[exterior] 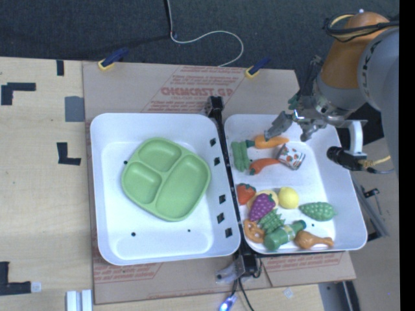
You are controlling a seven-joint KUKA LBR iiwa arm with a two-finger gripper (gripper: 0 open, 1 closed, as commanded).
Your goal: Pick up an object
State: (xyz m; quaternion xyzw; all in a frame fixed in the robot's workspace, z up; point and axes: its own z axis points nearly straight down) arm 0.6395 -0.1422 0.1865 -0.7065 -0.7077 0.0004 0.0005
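Observation:
My gripper [292,129] hangs over the back part of the right bin [343,193], open, with nothing between its fingers. Just below its left finger [279,124] lies an orange carrot [275,142]. A white spotted cup [290,156] lies on its side under the right finger. Beside them are a second orange piece [262,165] and green pea pods [240,154]. Toward the front lie a red tomato [245,193], purple grapes [260,206], a yellow lemon [288,198], a bumpy green fruit [316,210], a green vegetable [279,236] and a chicken leg [312,241].
The left bin [107,206] holds a green divided plate [166,178]. A black divider [224,173] runs between the bins. The arm, with its orange band [350,50], comes in from the upper right. A cable [194,39] loops behind the bins.

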